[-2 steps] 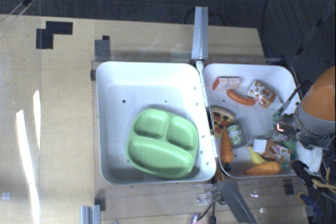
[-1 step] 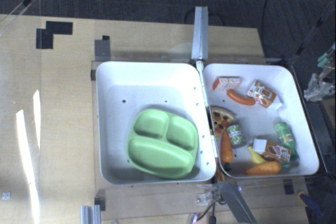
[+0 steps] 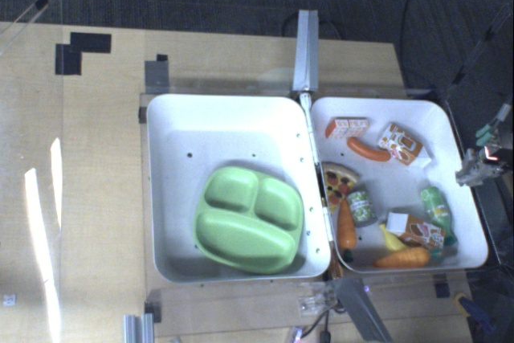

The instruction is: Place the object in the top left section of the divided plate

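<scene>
The claw (image 3: 479, 165) is sitting at the far right of the view, just outside the right bin's (image 3: 458, 132) edge; it is too small and blurred to tell how it is set, and nothing is showing in it. Inside that bin, toys are lying scattered: a sausage (image 3: 369, 149) and two small cartons (image 3: 347, 126) (image 3: 399, 142) near the back, a pizza slice (image 3: 338, 182), a green can (image 3: 361, 207), a green bottle (image 3: 434, 205) and two carrots (image 3: 346, 227) (image 3: 403, 258) toward the front. The green divided plate (image 3: 250, 218) is resting in the left bin (image 3: 173, 173), toward its front, with its top left section (image 3: 230, 189) holding nothing.
</scene>
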